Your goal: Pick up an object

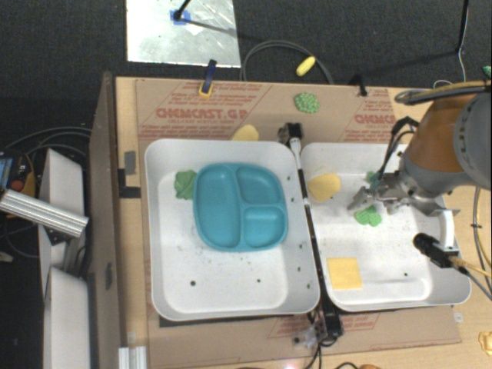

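The arm (450,141) reaches in from the right over the right bin (400,287); its gripper (370,200) hangs low above the bin floor, near the middle of the bin's upper half; whether the fingers are apart or together cannot be told from this slant, since the wrist hides much of them. A small green toy (369,217) lies on the bin floor just below the gripper tip, close to it or touching it; nothing can be seen clamped between the fingers. A yellow rounded piece (325,185) sits in the same bin near its left wall, well to the left of the gripper; a flat yellow square (344,273) lies lower down, towards the bin's front edge.

The left bin (177,283) holds a blue divided plate (240,207) in its upper middle; a green leafy piece (184,183) rests against the plate's left rim. Behind the bins, on the cardboard sheet (192,114), lie a green knobbly ball (307,102) and a pale yellow piece (246,134) just at the left bin's back edge.
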Robot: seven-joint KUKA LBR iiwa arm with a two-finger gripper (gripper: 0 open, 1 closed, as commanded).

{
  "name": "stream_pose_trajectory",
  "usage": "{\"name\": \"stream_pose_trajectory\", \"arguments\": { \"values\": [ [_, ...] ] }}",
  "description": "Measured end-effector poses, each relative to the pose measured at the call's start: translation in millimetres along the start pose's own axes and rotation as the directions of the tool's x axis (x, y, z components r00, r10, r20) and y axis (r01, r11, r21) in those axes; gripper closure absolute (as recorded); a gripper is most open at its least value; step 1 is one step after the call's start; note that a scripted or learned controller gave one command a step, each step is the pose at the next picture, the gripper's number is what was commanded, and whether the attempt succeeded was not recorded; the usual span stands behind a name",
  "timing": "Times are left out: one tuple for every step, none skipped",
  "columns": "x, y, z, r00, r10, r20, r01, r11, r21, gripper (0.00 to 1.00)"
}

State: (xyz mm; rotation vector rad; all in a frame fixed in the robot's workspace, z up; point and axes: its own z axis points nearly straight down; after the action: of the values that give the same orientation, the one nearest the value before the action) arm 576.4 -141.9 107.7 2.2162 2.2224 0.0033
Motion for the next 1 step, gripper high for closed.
{"name": "stream_pose_trajectory", "arguments": {
  "values": [
    [-14.6, 0.4, 24.0, 1.000, 0.002, 0.001, -0.002, 1.000, 0.003, 0.00]
  ]
}}
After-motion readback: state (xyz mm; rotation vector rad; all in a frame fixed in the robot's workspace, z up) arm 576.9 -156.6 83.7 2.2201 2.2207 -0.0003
